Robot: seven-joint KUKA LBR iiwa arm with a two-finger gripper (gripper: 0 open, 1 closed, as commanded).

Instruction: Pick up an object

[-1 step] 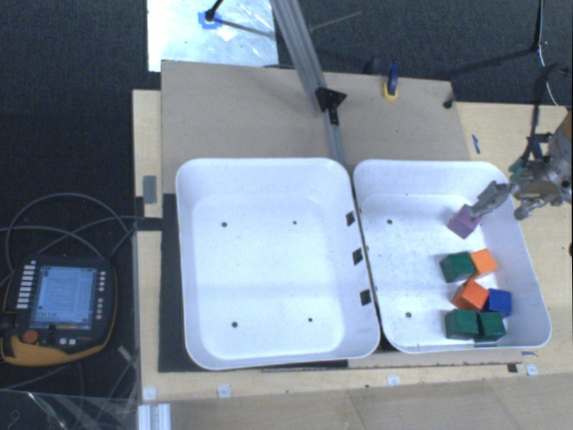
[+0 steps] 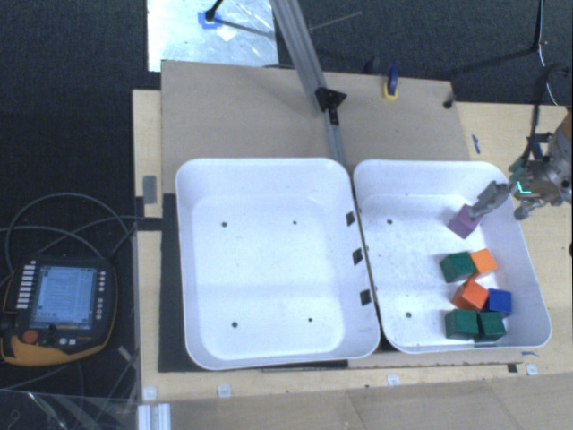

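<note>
- Two shallow white bins sit side by side on a bench, seen from above at a slant. The left bin (image 2: 269, 258) carries nothing to pick; the right bin (image 2: 394, 240) carries all the blocks.
- The gripper (image 2: 488, 200) reaches in over the right bin's far right corner, and its grey fingers slant down toward a purple block (image 2: 463, 222).
- The purple block sits tilted just below the fingertips, touching them or very nearly. Whether the fingers are spread or pinching the block cannot be told from this angle.
- A cluster lies against the right bin's near right corner: a green block (image 2: 457, 265), an orange block (image 2: 483, 260), a second orange block (image 2: 471, 293), a blue block (image 2: 499, 302), and two dark green blocks (image 2: 474, 324) at the near edge.
- Judged step: the grasp on the purple block is in hand, with the lift not yet shown.
- Next move likely calls for a firm squeeze on the block, then a straight rise clear of the bin wall.
</note>
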